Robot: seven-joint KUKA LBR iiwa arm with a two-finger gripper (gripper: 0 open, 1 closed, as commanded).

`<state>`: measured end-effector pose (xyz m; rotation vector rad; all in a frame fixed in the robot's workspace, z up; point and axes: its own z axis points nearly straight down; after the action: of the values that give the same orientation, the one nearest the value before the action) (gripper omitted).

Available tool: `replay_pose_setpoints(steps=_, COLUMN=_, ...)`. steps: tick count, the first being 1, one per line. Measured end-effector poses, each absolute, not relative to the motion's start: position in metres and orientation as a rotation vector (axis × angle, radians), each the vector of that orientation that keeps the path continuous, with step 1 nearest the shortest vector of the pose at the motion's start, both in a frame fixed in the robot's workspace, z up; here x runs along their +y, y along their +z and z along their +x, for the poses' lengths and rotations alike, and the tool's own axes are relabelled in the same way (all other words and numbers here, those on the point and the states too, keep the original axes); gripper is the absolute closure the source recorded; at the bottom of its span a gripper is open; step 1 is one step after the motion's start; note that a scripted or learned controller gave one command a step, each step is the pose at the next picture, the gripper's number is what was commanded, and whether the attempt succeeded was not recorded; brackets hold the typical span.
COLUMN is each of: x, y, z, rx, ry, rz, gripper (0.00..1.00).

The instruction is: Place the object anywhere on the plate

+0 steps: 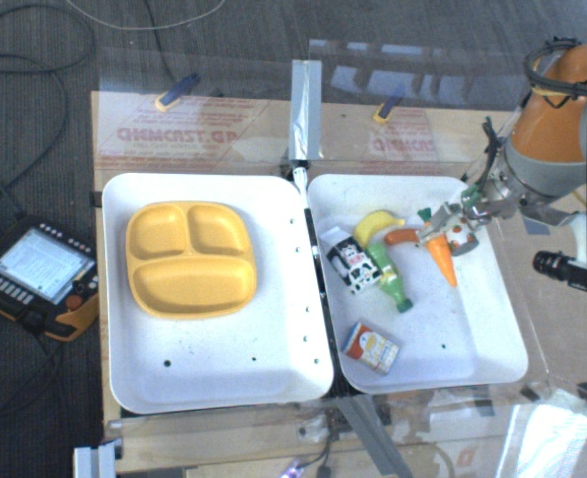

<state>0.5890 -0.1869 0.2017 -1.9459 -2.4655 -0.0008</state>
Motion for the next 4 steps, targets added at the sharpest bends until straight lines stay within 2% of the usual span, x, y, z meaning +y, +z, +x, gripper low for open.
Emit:
replay_pose_setpoints(steps=1, x=-0.115, y=0.194, z=0.602, rx=-2.697, ry=0.001, rz=-1.609, gripper=1.0)
replay_pose_setpoints(steps=2, x=-0.051, y=0.208, z=0.615, rx=-2.827, ry=0.002, rz=-1.373, gripper=1.0)
replay_pose_setpoints(steps=3, x=0.055, y=0.183, z=0.621, rx=-2.786, ry=0.001, rz=-1.446, gripper=1.0)
replay_pose_setpoints(steps=4, x=0.134, y=0.16, z=0.651, rx=-2.799, ry=0.001, rz=-1.425, gripper=1.0)
